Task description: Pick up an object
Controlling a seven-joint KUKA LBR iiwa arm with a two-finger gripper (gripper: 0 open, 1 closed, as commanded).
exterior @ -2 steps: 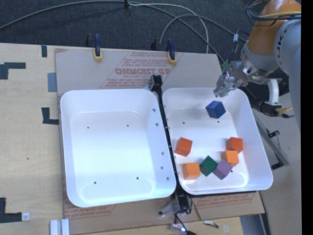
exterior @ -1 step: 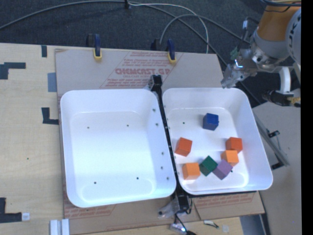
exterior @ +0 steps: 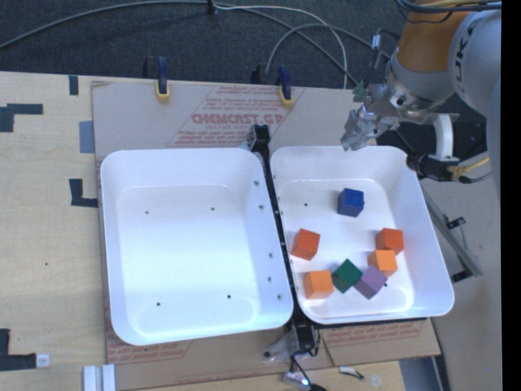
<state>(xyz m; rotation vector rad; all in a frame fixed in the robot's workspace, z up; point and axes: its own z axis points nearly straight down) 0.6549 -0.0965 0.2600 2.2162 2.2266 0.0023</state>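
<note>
The right bin (exterior: 423, 210) holds several small blocks. A blue cube (exterior: 351, 202) sits toward the back. An orange cube (exterior: 305, 243) lies left of centre, and another orange block (exterior: 318, 283) rests at the front beside a green cube (exterior: 347, 274) and a purple block (exterior: 371, 283). Two more orange blocks (exterior: 389, 239) (exterior: 383, 261) sit near the right wall. My gripper (exterior: 356, 139) hangs above the bin's back rim, well above and behind the blue cube, with nothing visible between its fingers.
The left bin (exterior: 110, 218) stands beside the right one, with a black divider strip (exterior: 273, 210) between them. Clamps (exterior: 162, 78) hold a cardboard sheet at the back. Cables run over the dark floor beyond the bench.
</note>
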